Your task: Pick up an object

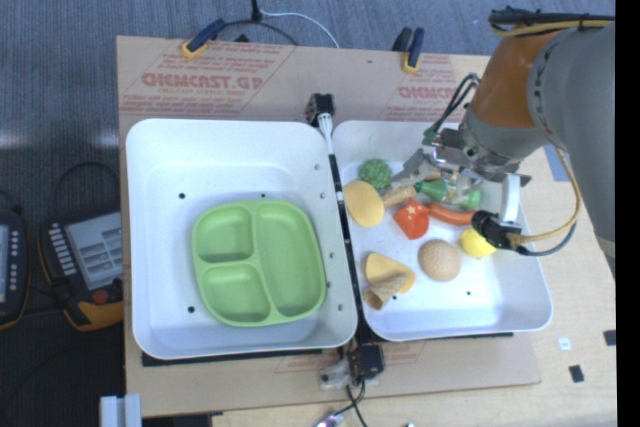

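The right bin [500, 310] holds several toy foods. There is a green broccoli [375, 172], a yellow oval piece [363, 203], a red piece [412, 219], an orange carrot [453, 213], a yellow lemon [478, 242], a tan round bun [439, 260] and a yellow-tan wedge [386, 275]. My gripper [441, 179] hangs low over the back middle of this bin, just right of the broccoli and above the red piece and carrot. A green item [436, 188] lies right under it, partly hidden by the gripper body.
The left bin [160, 165] carries a green divided plate [260, 260]. The grey arm with its orange band [510, 80] covers the right bin's back right corner. A yellow cable [560, 230] loops over the right rim. Clamps sit at the board's far edge.
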Available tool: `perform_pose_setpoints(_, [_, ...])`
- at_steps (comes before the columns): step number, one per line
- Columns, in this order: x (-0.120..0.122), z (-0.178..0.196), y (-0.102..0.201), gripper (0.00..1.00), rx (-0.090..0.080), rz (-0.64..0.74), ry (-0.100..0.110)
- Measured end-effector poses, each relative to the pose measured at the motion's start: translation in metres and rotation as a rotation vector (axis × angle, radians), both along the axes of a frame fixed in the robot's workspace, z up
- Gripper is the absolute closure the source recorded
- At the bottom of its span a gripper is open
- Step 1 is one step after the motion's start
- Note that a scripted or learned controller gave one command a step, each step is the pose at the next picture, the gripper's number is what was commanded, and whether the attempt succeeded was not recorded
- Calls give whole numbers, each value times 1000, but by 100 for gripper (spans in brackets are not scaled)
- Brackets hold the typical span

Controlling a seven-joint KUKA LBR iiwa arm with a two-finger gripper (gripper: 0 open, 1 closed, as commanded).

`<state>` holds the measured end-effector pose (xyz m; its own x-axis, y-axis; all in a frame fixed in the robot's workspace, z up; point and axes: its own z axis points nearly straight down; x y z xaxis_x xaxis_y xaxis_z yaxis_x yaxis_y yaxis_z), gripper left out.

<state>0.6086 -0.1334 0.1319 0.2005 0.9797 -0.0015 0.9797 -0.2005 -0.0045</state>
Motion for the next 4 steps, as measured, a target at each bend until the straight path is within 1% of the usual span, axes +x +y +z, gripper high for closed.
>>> perform_pose_setpoints(1, [-37,-42,-48,0,0,236,-12])
perform_pose_setpoints(2, [-13,-43,-40,0,-7,533,-10])
perform_pose_setpoints(3, [-38,-42,-17,0,-12,811,-17])
perform_pose_setpoints(4, [37,9,25,0,18,1163,18])
